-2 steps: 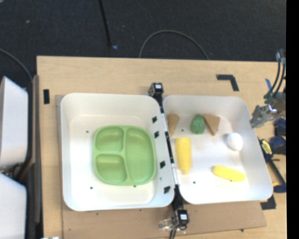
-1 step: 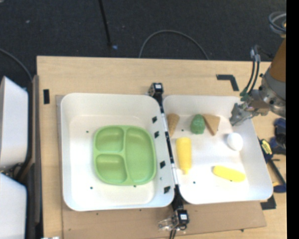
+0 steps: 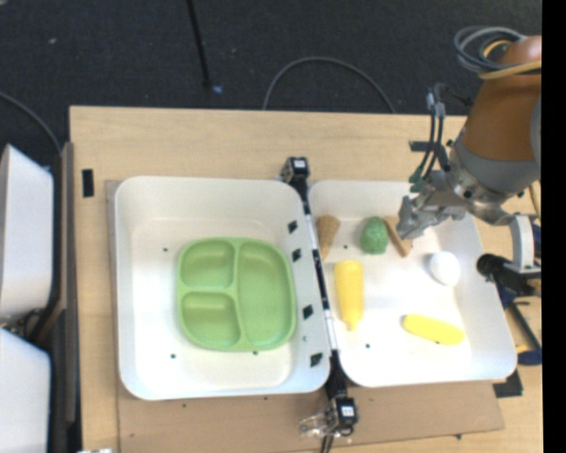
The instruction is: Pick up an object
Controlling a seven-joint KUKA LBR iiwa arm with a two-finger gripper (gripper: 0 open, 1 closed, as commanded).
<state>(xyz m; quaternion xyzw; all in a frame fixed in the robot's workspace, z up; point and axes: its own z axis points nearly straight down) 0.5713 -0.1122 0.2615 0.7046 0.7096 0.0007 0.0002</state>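
Note:
The right bin (image 3: 472,361) holds several small items. A green round thing (image 3: 374,235) lies near its back, with a tan cone (image 3: 327,231) to its left. A yellow bottle-like piece (image 3: 348,291) sits by the divider, a yellow banana-like piece (image 3: 433,328) lies toward the front, and a white ball (image 3: 444,267) rests to the right. My gripper (image 3: 410,223) hangs just right of the green thing, low over the bin, with a brown stick-like piece (image 3: 398,241) beneath it. Nothing visibly sits between its fingers.
The left bin (image 3: 137,253) carries a green divided plate (image 3: 236,293). Black clips line the ridge between the bins (image 3: 313,281). White boxes (image 3: 19,253) stand off the bench's left side. Cables trail across the dark floor behind.

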